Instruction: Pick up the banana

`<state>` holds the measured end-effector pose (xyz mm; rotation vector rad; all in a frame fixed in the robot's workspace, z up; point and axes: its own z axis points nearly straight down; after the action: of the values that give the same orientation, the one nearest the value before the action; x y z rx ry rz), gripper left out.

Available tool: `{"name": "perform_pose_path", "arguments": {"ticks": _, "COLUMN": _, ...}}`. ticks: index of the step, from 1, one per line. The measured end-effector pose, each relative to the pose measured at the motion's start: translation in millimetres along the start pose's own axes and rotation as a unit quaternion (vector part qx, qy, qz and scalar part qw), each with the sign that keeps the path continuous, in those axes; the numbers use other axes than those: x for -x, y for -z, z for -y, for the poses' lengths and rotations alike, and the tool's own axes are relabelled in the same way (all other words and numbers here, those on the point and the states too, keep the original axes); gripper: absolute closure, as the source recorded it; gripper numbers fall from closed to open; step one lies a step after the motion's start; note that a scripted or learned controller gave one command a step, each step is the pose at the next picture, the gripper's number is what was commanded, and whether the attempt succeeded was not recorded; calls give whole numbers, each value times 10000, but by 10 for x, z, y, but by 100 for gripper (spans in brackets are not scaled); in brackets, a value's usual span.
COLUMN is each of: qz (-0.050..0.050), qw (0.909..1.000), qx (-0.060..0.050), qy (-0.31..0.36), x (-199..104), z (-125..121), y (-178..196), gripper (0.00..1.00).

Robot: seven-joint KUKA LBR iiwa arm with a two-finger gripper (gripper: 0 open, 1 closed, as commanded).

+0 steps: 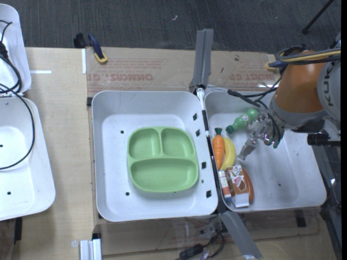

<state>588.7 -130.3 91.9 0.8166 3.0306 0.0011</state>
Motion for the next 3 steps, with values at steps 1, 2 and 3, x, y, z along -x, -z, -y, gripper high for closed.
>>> {"name": "perform_pose_path", "arguments": {"ticks": 1, "qz": 13, "qw": 9909, "qx": 3, "qy": 1343, "x": 56, "z": -207, "y": 11, "gripper": 0}}
{"name": "perform_pose_path", "arguments": {"ticks": 2, "qz": 19, "qw": 9995, "qx": -20, "qy": 330, "x": -106, "z": -261, "y": 12, "gripper": 0}}
{"name": "perform_pose_path", "arguments": {"ticks": 3, "qz": -35, "qw": 9974, "qx": -13, "qy": 723, "x": 150, "z": -271, "y": 1, "gripper": 0}}
